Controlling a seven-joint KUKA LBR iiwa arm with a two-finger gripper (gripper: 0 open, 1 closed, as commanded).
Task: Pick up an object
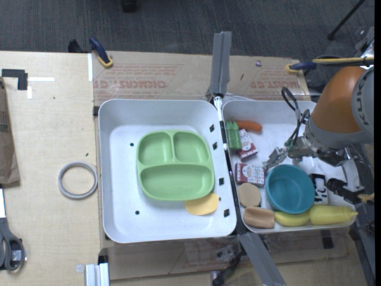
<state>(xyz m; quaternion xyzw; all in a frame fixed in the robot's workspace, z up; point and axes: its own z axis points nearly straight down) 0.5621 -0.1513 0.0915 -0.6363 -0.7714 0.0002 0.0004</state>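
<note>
Camera view: gripper (277, 157) low in right bin (269, 109), tips just left-above blue bowl (290, 188), near its rim. Can't tell if it's open, closed or touching anything; too small, dark. Red carton (250, 173) just left of tips, carrot (249, 126) farther up. Green tray (175, 165) in left bin (113, 177). Arm hides bin's right side.

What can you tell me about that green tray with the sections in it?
The green tray is a pale green, plastic-looking divided plate with rounded corners: two small compartments at the far side and one long one nearest the camera, with nothing in them. It lies flat, right side up, slightly turned, in the middle of the left white bin. A flat yellow piece sits against its near right corner, seemingly tucked partly under the rim.
</note>
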